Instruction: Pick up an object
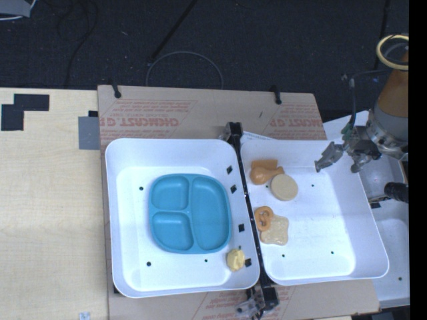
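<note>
We see the gripper [341, 156] at the upper right rim of the right bin [333, 245], hanging off the grey arm [393, 105] that comes in from the right. Its two fingers point left and down over the bin's edge; whether they stand wide or narrow we cannot tell, and nothing shows between them.

All the loose objects lie to the left of the gripper. Nearest, a little below it, is the round cream disc [285, 187], and touching that disc on its upper left is the orange piece [263, 171]. Further down and left of the gripper sits the small orange ring [263, 217], resting against the pale cream flat piece [277, 231]. All four are in the left part of the right bin, apart from the fingers.

Across the divider, well to the left of the gripper, the left bin [127, 179] holds the blue divided plate [189, 213], lying flat, and a small yellow lump [235, 259] in the bin's lower right corner, just beside the plate.
</note>
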You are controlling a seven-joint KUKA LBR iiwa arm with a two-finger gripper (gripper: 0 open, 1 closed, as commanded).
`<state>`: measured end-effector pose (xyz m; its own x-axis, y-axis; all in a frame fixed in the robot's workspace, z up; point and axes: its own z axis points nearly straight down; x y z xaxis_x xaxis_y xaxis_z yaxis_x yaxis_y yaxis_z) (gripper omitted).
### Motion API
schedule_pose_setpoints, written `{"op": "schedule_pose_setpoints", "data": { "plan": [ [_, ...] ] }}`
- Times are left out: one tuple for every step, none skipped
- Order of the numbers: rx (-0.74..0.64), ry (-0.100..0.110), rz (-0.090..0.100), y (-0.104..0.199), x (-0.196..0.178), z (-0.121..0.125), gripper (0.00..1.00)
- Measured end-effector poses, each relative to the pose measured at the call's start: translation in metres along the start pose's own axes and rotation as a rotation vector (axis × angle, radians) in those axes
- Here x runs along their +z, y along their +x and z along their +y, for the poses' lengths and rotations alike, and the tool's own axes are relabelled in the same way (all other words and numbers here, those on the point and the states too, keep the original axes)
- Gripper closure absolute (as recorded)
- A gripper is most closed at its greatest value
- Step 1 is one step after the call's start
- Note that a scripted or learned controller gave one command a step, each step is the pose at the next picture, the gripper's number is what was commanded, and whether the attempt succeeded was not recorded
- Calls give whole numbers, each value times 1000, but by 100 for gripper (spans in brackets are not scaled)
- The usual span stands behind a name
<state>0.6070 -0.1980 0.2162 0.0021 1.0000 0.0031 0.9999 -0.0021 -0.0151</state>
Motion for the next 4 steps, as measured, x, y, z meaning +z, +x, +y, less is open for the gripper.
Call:
{"op": "schedule_pose_setpoints", "data": {
  "plan": [
    [-2, -14, -3, 0, -8, 3, 0],
    [-3, -9, -2, -1, 36, 8, 0],
    [-2, -7, -1, 0, 101, 7, 0],
    [-2, -16, -2, 1, 125, 9, 0]
  ]
}}
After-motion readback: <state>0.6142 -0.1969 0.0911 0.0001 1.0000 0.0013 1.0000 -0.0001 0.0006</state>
